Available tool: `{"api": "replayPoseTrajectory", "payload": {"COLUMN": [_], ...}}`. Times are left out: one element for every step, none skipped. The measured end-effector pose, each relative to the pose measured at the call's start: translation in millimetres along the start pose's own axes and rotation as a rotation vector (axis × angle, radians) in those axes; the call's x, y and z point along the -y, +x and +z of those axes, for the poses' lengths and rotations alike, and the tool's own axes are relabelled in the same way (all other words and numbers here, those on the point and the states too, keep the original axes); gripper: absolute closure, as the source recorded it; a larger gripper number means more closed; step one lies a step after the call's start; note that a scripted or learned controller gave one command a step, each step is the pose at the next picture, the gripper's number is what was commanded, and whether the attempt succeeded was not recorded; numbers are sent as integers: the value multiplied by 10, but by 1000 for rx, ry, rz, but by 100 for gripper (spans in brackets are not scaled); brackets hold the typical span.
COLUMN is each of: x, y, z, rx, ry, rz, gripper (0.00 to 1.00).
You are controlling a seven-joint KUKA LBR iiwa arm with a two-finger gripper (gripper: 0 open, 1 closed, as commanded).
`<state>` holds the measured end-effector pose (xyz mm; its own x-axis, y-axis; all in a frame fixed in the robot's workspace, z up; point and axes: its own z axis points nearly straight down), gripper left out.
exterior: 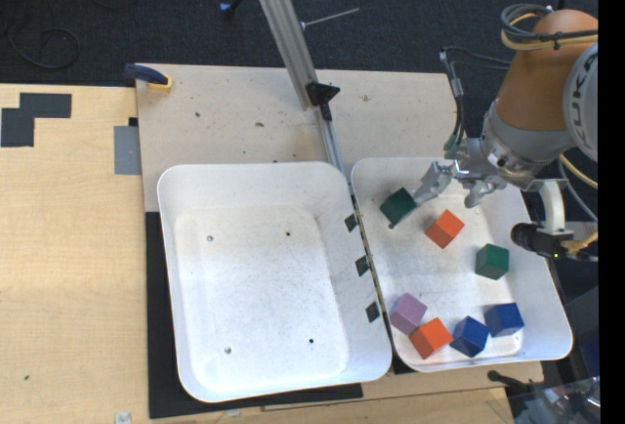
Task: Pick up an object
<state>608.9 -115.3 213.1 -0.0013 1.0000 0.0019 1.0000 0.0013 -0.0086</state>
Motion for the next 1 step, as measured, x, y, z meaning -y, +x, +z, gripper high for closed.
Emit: {"api": "replayPoseTrajectory", "payload": {"x": [-9], "y": [-5], "z": [-30], "rx": [1], "ry": [-5], "rz": [1], "gripper": [0]}}
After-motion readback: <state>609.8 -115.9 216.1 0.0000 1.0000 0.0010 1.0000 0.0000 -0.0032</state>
